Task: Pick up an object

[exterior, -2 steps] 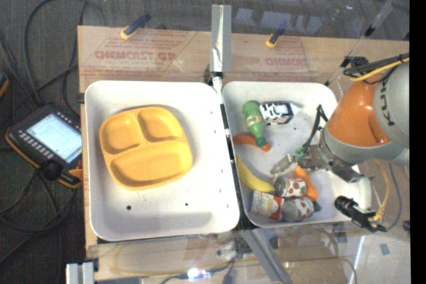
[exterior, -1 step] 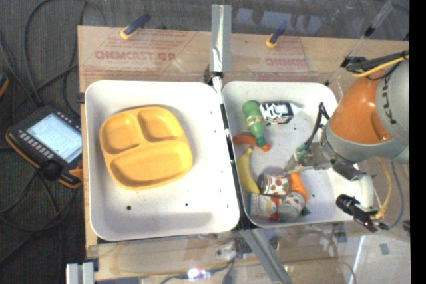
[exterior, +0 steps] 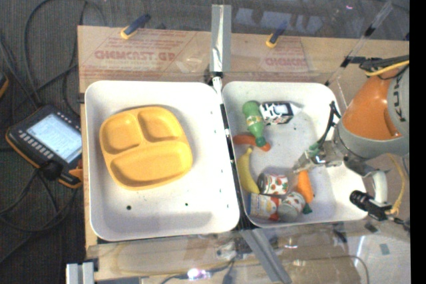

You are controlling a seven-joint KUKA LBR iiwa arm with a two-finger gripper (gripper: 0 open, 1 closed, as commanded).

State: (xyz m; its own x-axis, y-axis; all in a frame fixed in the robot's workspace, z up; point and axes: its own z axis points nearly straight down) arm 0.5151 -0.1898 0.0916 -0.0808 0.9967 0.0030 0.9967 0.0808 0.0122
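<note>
Tool (exterior: pixel 314 157) at the end of the grey arm (exterior: pixel 373 123), which has an orange band and reaches in from the right, sits low over the right bin (exterior: pixel 313 91); whether it is wide or narrow cannot be told from this view, and nothing can be seen gripped in it. Just below it lies a small orange carrot (exterior: pixel 304 185), its long axis running roughly up and down the view with a slight tilt. Beside the carrot sit 2 cans (exterior: pixel 275 195) near the bin's front edge. A yellow banana (exterior: pixel 247 172) lies lengthwise along the bin's left wall. Farther back are a green bottle (exterior: pixel 253 120), tilted with its long axis nearly upright in the view, and a small black and white carton (exterior: pixel 276 112). The left bin (exterior: pixel 160 223) holds a yellow divided plate (exterior: pixel 146 146) with 3 compartments.
</note>
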